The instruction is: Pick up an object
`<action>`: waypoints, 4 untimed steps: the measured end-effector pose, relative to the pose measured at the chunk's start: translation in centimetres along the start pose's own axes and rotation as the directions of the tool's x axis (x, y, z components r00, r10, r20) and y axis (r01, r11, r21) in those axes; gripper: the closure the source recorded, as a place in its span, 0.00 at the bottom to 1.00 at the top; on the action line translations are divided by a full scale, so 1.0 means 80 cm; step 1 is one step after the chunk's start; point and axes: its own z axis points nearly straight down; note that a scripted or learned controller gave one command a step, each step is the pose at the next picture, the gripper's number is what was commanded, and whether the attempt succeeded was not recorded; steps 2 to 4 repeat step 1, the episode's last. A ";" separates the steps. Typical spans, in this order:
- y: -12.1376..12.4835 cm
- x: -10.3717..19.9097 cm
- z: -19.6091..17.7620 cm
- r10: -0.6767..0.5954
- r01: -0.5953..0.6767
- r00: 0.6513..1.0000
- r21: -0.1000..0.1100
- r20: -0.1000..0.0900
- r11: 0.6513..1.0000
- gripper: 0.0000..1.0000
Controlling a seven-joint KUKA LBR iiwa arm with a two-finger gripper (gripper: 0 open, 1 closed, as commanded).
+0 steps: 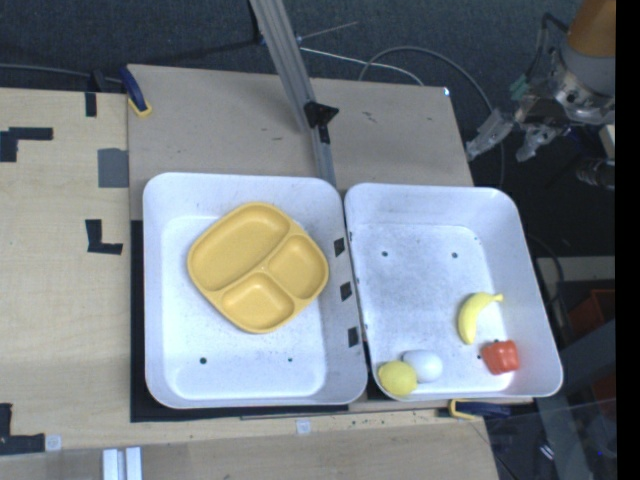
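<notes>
Two shallow white bins sit side by side on a pale wooden desk (240, 118), seen from above at a slant. Dark carpeted floor shows along the top of the camera view and down the right. A grey metal rail (285, 53) slants down from 12 o'clock and ends at the seam between the bins, and thin cables loop over the floor near it. Dark tape marks dot the desk at 9 o'clock.

The left bin (165, 268) holds a yellow divided plate (258, 266) with three compartments, lying flat near the bin's middle. The right bin (500, 208) has its things gathered toward 5 o'clock: a yellow banana (476, 315) near the right wall, a small red object (500, 356) just below it, a white egg-shaped piece (425, 365) by the front wall, and a yellow lemon (397, 378) touching that piece on its left.

The pincer (512, 136) hangs at 2 o'clock, outside the right bin and past its far corner, with the arm's orange band above it. Its two fingers stand apart with nothing between them. The banana and its neighbours lie well apart from the pincer, toward 6 o'clock of it.
</notes>
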 end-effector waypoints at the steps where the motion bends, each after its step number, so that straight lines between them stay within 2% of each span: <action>1: 0.000 0.000 0.000 0.000 0.000 1.000 0.000 0.000 1.000 0.00; 4: 0.000 0.000 0.000 0.000 0.000 1.000 0.000 0.000 1.000 0.00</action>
